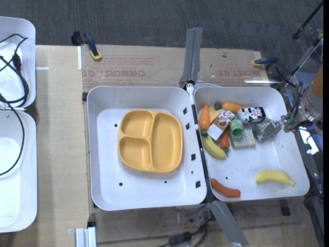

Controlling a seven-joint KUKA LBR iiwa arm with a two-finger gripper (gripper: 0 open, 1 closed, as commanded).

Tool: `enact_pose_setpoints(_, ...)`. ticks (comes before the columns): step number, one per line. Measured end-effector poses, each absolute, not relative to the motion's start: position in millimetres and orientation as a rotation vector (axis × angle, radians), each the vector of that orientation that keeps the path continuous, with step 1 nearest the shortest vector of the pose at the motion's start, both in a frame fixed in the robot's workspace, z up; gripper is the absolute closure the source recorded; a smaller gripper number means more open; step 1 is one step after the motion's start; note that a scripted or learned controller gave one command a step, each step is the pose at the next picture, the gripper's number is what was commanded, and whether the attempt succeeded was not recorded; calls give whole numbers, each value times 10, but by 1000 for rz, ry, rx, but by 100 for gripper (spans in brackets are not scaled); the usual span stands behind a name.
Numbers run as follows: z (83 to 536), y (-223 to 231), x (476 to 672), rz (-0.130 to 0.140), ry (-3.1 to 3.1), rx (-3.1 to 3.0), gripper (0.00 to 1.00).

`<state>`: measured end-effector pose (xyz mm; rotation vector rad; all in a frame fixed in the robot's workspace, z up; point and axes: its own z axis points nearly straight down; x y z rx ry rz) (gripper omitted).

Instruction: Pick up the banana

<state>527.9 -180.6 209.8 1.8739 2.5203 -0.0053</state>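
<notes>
Two bananas point(275, 177) point(213, 148) lie in the right bin point(295, 153), lower right and centre-left by the carrot point(204, 118), so the gripper point(268, 131), whose opening I cannot tell, may snag neighbouring toys.

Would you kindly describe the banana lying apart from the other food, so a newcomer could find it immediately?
Start at the right-hand shallow white bin, the one without the yellow divided plate. Look toward its near right corner: the curved yellow banana lies alone on bare floor. A second yellow banana sits against the left wall within the food pile, so choose the isolated one.
</notes>
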Motion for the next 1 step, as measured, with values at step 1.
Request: enact_pose_setpoints(1, 1069, -1998, 4771, -1, 2702, 1607, 0)
